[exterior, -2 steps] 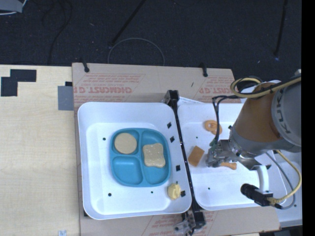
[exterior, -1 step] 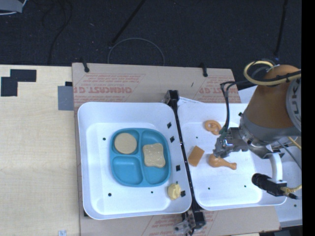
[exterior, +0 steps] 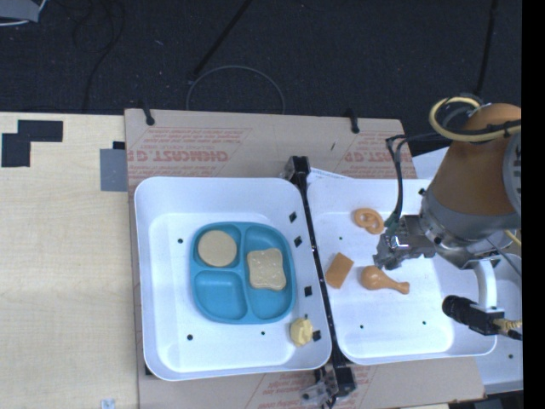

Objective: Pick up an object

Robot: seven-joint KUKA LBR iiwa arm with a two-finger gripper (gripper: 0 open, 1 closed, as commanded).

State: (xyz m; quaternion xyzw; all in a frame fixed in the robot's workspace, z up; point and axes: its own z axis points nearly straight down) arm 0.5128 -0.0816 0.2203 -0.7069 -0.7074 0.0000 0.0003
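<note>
drumstick (exterior: 384,280) lay just below the pincer (exterior: 392,254), close to touching it; whether the pincer was wide or narrow, i could not tell. pretzel (exterior: 369,220) sat just above, an orange block (exterior: 339,270) to its left, nothing blocking either.

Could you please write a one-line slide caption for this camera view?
Gripper above drumstick in right bin; blue tray sits in left bin.
</note>
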